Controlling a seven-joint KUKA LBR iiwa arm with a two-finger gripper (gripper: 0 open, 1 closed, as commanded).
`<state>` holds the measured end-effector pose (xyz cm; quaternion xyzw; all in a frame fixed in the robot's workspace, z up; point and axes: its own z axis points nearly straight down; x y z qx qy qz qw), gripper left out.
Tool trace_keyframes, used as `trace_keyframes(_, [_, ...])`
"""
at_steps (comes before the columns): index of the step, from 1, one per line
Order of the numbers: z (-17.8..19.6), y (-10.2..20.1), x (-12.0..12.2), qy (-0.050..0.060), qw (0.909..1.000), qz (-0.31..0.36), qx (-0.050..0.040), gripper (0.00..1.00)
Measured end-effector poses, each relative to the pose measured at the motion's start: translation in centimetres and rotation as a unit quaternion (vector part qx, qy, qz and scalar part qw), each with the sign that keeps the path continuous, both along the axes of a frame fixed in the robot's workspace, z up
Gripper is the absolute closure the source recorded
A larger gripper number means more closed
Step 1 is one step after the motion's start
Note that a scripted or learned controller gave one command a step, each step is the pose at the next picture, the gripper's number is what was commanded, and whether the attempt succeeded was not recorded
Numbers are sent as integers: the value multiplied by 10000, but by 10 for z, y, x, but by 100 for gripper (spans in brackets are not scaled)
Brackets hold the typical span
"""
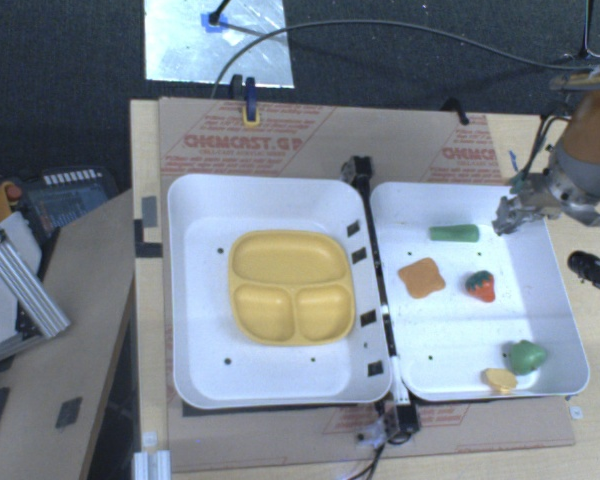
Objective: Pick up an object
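Green stick [453, 233] lies just left of your tool [507, 218], which hangs over the right bin's [560, 268] far corner; finger state can't be told.

Fixed overhead slant onto both bins [280, 193]

2 white bins [195, 268]. 1 yellow divided tray [288, 286], left bin. 5 small items in right bin: green bar [453, 233] at 12 o'clock, orange piece [421, 277], red-green piece [481, 285], green lump [526, 355], yellow piece [499, 378] at 5.
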<state>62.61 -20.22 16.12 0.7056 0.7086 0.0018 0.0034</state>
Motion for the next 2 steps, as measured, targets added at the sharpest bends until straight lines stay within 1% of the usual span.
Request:
trace_keyframes(1, [45, 0, 0, 2, 10000, 3, 0, 100])
trace_keyframes(2, [95, -4, -8, 8, 10000, -10, 1, 100])
